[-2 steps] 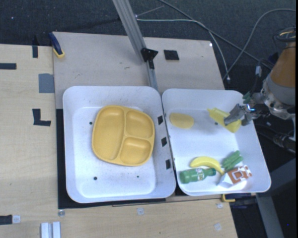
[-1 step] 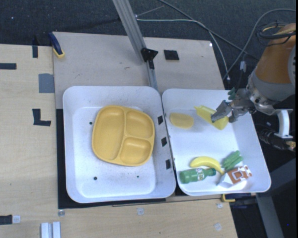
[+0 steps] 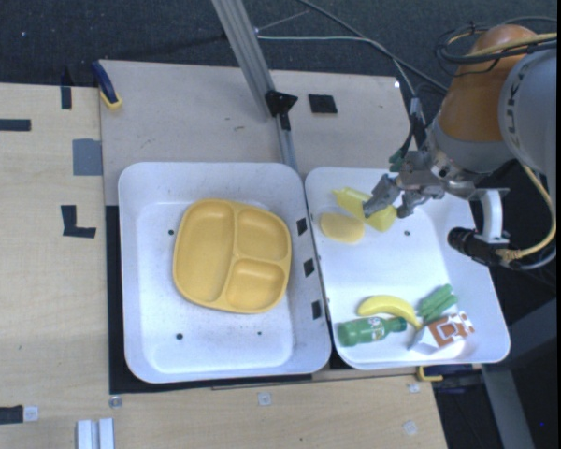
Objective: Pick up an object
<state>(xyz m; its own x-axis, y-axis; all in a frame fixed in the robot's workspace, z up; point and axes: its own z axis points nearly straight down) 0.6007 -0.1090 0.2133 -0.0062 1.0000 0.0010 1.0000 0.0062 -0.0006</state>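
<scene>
We see a small yellow-green piece (image 3: 381, 217) at the upper end of the right bin (image 3: 467, 288), and it sits right between the two dark fingers (image 3: 378, 195) of the gripper (image 3: 390, 201). The fingers are set narrowly, one on each side of the piece, so the claw looks closed onto it. Whether the piece is lifted off the bin floor or resting on it, we cannot tell from this angle.

Just beside it, toward the left, lie two more yellow items: a yellow wedge (image 3: 349, 199) near the bin's upper left corner and a pale yellow rounded piece (image 3: 341, 227) directly below it, close to the bin's left wall. Both seem to touch or nearly touch the gripped piece.

At the lower end of the same bin, well apart from the gripper, we find a banana (image 3: 390, 308), a green bottle (image 3: 368, 329) lying on its side just under the banana, a green leafy item (image 3: 437, 300) to the right, and a small red and white carton (image 3: 446, 331) near the lower right corner.

The left bin (image 3: 150, 279) holds a yellow divided plate (image 3: 232, 254) near its middle.

The grey arm (image 3: 533, 92) with its orange band (image 3: 477, 82) reaches in from the right, cables trailing around it.
</scene>
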